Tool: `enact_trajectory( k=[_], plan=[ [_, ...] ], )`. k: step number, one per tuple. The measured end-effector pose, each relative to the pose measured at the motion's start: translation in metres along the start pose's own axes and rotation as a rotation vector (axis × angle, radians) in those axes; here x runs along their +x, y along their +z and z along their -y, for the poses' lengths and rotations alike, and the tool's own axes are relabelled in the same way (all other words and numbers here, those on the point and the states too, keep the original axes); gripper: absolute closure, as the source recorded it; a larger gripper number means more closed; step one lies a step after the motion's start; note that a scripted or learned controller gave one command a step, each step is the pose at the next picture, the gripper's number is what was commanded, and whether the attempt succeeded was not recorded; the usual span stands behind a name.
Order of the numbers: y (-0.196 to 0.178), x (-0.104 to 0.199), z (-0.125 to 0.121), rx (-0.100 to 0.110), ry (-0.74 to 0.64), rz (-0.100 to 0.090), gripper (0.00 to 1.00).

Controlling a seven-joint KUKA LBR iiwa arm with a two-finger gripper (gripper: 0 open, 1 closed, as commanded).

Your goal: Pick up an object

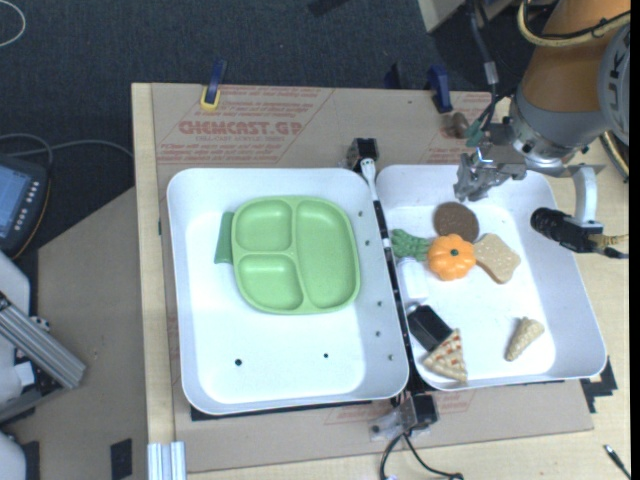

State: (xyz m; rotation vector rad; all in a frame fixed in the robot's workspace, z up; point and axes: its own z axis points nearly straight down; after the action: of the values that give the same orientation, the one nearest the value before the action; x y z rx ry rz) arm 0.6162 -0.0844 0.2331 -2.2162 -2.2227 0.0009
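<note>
The right bin (570, 313) holds several toy foods: a brown round cookie (456, 219), an orange pumpkin (452, 257), a tan bread slice (497, 259), a green leafy piece (407, 243), a black block (428, 324), a pizza slice (446, 357) and a beige cone (523, 338). My gripper (470, 188) hangs over the bin's far part, just above and behind the cookie. Nothing shows between its fingers.
The left bin (195, 338) holds a green divided tray (296, 253). A black camera mount (565, 229) juts over the right bin's right rim. Clamps (211, 96) sit on the cardboard backboard behind the bins.
</note>
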Motion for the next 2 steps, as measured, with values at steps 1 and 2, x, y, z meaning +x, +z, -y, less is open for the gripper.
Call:
enact_trajectory(
  k=[1, 2],
  plan=[
    [-0.001, 0.055, 0.027, 0.001, -0.002, -0.001, 1.00],
    [-0.002, 0.096, 0.049, 0.001, -0.001, 0.000, 1.00]
  ],
)
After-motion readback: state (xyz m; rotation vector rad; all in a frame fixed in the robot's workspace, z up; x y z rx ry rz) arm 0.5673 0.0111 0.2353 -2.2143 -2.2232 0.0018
